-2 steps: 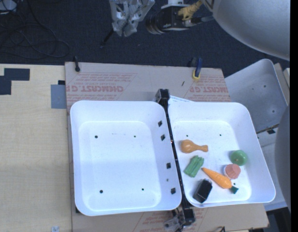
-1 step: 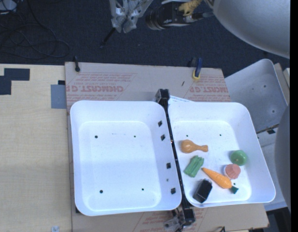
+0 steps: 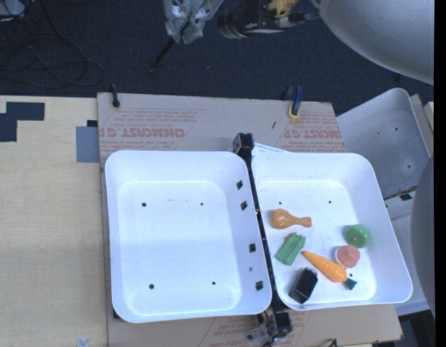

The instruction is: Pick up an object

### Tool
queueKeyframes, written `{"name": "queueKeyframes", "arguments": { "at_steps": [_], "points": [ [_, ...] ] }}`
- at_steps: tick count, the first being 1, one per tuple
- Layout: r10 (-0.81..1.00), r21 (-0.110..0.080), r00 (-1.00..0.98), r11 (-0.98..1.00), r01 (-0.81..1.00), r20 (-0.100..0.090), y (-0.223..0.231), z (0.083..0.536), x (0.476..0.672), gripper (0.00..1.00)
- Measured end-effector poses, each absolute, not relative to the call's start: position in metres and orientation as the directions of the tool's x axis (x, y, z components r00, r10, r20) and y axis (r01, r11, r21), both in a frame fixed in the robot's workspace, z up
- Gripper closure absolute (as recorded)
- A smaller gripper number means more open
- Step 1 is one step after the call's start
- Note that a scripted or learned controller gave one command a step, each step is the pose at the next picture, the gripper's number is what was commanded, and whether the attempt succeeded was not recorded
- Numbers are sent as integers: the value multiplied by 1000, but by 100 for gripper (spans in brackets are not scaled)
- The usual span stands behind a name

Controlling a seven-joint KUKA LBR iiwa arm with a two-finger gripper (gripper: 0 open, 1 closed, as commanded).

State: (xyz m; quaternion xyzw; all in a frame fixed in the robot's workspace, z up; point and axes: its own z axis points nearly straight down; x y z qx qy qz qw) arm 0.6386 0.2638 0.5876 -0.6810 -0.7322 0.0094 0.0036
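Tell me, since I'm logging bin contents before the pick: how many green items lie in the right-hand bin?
2. A round green ball-like piece sits near the right wall; a flat green ridged piece lies mid-bin, beside the orange carrot-shaped toy. Nothing seems hidden.

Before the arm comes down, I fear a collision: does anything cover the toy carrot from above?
Nothing visible lies over the toy carrot in the right bin. Close neighbours: green piece, pink piece, black block.

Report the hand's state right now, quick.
Hand: up at the top of the view, away from both bins, nothing seen in it; open or closed cannot be told.
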Motion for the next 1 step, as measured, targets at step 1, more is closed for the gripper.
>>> {"name": "queueKeyframes", "arguments": {
  "at_steps": [1],
  "points": [
    [997, -7, -78, 78, 997, -4, 266, 597, 639, 100]
  ]
}}
